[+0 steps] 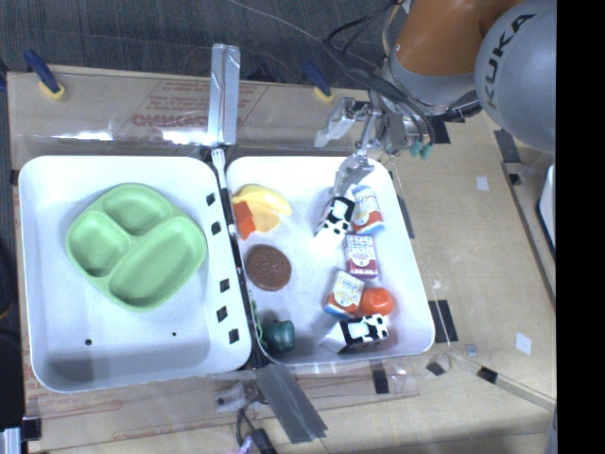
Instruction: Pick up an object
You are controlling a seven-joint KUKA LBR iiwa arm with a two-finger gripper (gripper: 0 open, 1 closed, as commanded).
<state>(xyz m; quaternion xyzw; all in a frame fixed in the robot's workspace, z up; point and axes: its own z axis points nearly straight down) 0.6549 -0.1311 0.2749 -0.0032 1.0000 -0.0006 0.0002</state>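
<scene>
A tan worktop [473,244] is seen from above, bearing two shallow white bins side by side, with a dark floor beyond its far edge. The left bin [57,348] is occupied by a green divided plate [137,244]. The right bin [302,183] is crowded. A yellow banana-like piece [262,200] and an orange block [245,220] are placed against its left wall, with a brown round disc [268,267] just below them and a dark green object [278,333] near the front corner. Along the right side a row is formed by a black-and-white cow-patterned toy [334,218], small red, white and blue cartons [361,254], an orange ball [377,303] and a second cow-patterned toy [365,330].

The grey arm [529,55] with its orange band is brought in from the upper right. The claw [354,170] is held at the far edge of the right bin, just above the upper cow-patterned toy and the nearest carton. How far its fingers are parted cannot be told, and nothing can be made out between them. The closely packed cartons and toys stand immediately around the spot below it.
</scene>
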